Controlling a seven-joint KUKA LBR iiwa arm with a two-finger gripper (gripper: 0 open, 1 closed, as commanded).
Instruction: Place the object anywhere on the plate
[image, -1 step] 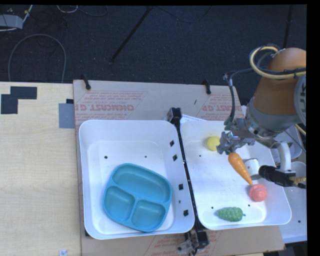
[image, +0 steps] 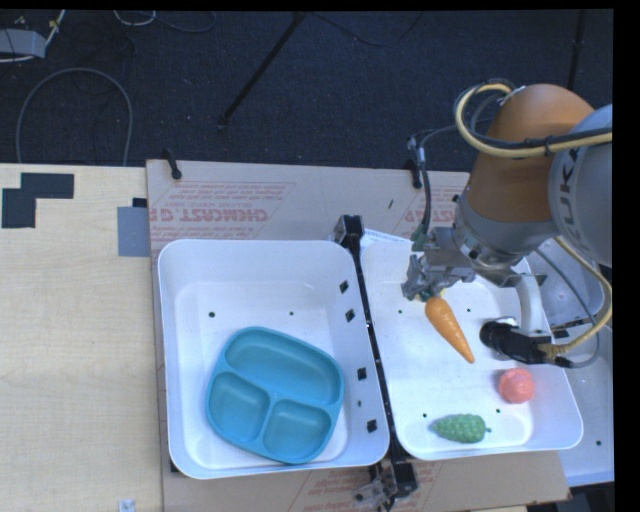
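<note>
We see the gripper (image: 428, 288) pinching the top of a smooth, tapered orange carrot (image: 450, 329); the blue three-compartment plate (image: 274, 394) lies apart.

Orange carrot (image: 449, 328) tilted; blue plate (image: 274, 394) in left bin.

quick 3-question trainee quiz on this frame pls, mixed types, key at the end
1. True or false: the blue plate lies in the left bin.
2. Which item lies nearest the gripper? A) green toy B) carrot C) pink toy
3. Fill in: the plate has ___ compartments.

Key
1. True. It is in the left bin, with nothing on it.
2. B. The carrot's thick end lies right at the gripper in the right bin; whether it is held cannot be told.
3. Three.
</note>
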